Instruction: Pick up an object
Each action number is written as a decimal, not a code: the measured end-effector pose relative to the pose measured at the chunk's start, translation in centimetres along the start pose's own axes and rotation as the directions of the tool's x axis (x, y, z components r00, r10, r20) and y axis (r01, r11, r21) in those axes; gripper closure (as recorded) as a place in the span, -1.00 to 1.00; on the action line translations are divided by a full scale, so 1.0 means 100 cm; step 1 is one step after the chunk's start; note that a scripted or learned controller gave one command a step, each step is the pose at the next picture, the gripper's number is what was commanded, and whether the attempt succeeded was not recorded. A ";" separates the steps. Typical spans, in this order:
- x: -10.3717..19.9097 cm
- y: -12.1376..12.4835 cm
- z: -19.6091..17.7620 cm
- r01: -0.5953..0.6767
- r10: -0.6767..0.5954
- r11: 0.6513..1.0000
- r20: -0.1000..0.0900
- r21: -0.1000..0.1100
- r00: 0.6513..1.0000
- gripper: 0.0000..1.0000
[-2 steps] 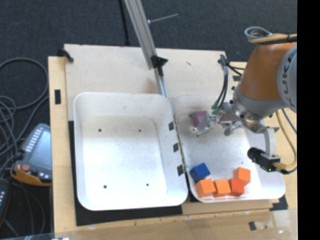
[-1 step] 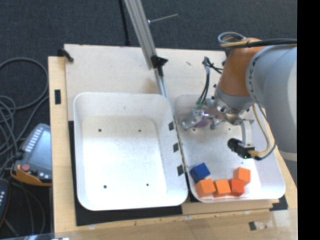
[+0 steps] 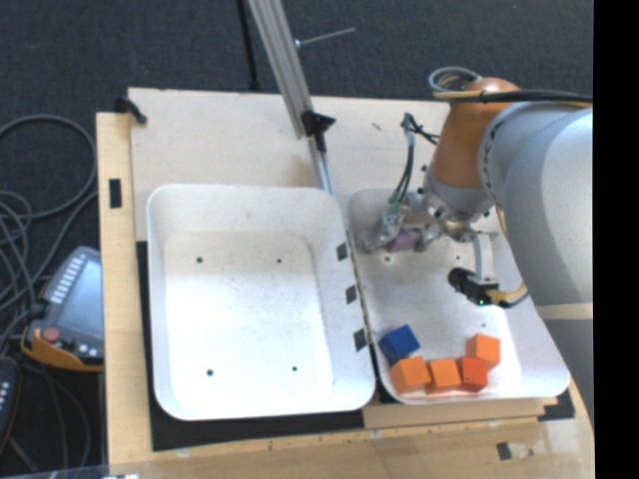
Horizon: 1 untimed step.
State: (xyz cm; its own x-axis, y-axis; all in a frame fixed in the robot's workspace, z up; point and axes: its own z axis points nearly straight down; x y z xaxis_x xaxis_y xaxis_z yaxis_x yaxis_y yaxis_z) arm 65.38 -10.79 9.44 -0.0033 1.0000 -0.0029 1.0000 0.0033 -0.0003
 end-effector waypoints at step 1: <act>0.000 0.001 -0.014 0.007 -0.007 1.000 0.002 -0.004 1.000 1.00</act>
State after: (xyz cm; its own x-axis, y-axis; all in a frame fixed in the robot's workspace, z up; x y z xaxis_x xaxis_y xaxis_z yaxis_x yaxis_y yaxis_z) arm 65.47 -10.78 10.87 -0.0100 0.9999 -0.0049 0.9999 0.0100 0.0036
